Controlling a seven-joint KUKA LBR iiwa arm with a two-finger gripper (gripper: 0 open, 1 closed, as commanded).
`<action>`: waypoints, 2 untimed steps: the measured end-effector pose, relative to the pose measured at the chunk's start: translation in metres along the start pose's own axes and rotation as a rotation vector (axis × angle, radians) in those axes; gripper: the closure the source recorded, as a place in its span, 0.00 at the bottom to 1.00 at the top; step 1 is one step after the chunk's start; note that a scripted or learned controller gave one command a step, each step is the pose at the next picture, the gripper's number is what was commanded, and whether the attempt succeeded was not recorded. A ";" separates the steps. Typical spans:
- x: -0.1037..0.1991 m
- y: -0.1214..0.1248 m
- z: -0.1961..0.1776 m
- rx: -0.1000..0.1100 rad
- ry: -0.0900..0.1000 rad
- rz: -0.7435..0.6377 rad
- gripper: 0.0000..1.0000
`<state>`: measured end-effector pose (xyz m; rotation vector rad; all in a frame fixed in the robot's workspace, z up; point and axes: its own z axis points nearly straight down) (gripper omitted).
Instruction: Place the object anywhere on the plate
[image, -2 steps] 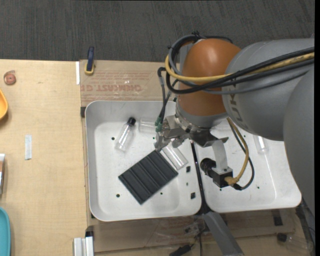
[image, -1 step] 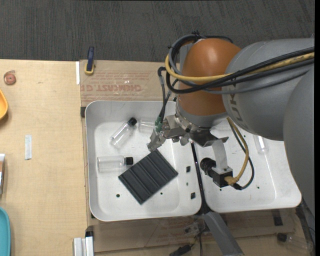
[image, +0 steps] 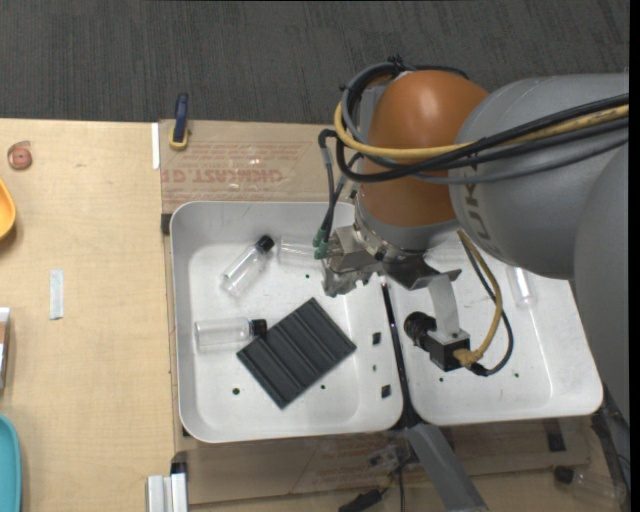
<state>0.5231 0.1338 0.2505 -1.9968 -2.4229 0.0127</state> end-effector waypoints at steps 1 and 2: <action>0.034 0.023 -0.022 -0.007 0.001 -0.398 1.00; 0.018 -0.002 -0.044 -0.006 0.000 -0.484 1.00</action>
